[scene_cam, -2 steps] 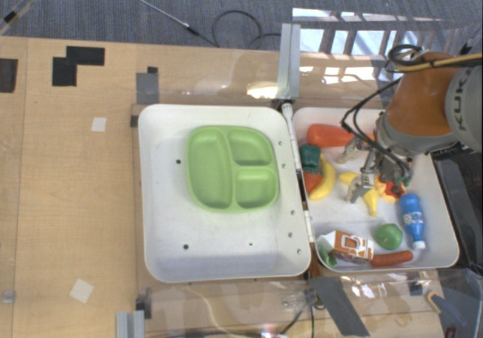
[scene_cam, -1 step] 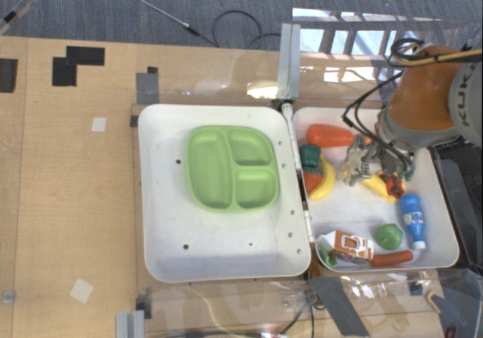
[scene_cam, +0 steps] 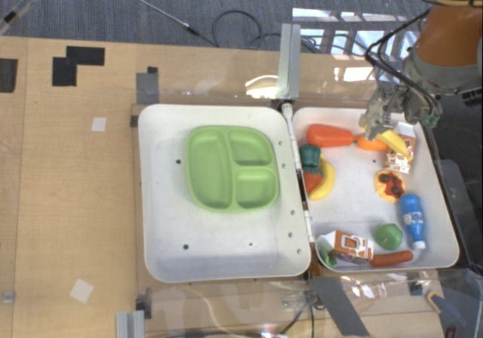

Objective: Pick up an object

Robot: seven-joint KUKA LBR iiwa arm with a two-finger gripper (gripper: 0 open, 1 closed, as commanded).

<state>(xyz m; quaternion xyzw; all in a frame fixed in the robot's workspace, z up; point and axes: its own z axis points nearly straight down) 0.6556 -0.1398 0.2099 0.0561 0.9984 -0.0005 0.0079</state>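
Observation:
My gripper (scene_cam: 376, 125) hangs over the far right part of the right bin (scene_cam: 355, 204), on the grey arm with the orange band. Directly below it lie a small orange piece (scene_cam: 370, 145) and a yellow item (scene_cam: 392, 139), next to a white and red carton (scene_cam: 404, 151). An orange-red carrot (scene_cam: 329, 135) lies just left of the gripper. Whether anything is held is hidden by the gripper body.
Also in the right bin are a banana (scene_cam: 325, 182), a red and green toy (scene_cam: 309, 158), a yellow-red pizza piece (scene_cam: 389, 186), a blue bottle (scene_cam: 412, 220), a green ball (scene_cam: 389, 235), a red sausage (scene_cam: 392, 258) and an orange carton (scene_cam: 352, 246). A green divided plate (scene_cam: 232, 167) sits in the left bin (scene_cam: 166, 238).

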